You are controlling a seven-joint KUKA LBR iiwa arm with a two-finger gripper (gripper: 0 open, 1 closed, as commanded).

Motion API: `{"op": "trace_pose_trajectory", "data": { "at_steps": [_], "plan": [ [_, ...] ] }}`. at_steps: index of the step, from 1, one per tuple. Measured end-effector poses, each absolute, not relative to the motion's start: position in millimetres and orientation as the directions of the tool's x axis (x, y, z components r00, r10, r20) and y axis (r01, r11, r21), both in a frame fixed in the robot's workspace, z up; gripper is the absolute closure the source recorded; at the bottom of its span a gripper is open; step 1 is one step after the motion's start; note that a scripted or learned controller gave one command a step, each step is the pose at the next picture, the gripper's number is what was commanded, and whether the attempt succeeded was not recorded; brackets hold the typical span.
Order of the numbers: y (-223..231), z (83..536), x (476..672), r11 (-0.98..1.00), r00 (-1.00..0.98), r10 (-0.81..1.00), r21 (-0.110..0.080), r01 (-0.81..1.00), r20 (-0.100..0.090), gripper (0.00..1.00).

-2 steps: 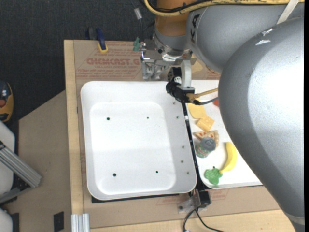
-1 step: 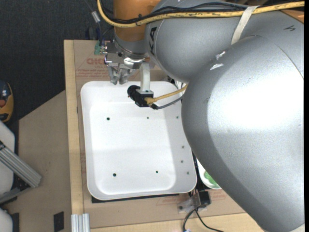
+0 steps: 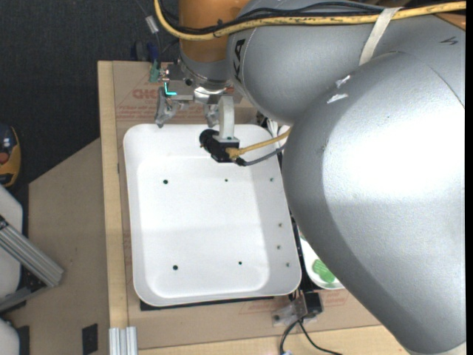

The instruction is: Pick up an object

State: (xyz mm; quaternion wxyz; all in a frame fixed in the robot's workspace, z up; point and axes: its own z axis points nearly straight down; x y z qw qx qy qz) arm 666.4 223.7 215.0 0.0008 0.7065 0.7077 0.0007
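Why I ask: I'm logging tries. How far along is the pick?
Done: nothing visibly picked yet. In hand: the tool hangs over the far edge of the left bin. Left: reach an object, perhaps the green thing peeking out beside the arm, then grasp and lift it.

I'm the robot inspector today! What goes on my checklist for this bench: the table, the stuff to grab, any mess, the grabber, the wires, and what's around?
Surface: a brown board bears two white bins. The left bin has small dark dots on its floor. The right bin is mostly hidden under the arm.
Job's things: one green thing peeks out in the right bin, just below the arm.
Clutter: nothing seen.
Grippers: the gripper hangs over the left bin's far rim.
Cables: a yellow cable runs along the arm; a black cable lies at the bench's near edge.
Surroundings: dark floor; a metal rail on the left.
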Motion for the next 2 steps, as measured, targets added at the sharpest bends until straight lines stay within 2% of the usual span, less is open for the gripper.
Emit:
{"op": "trace_pose_trajectory", "data": {
  "at_steps": [1,2],
  "plan": [
    [174,76,664.3,-0.005,0.005,1.0,-0.008,1.0,-0.003,0.0],
    [229,85,607.1,0.005,-0.005,1.0,-0.007,1.0,0.002,0.0]
  ]
}}
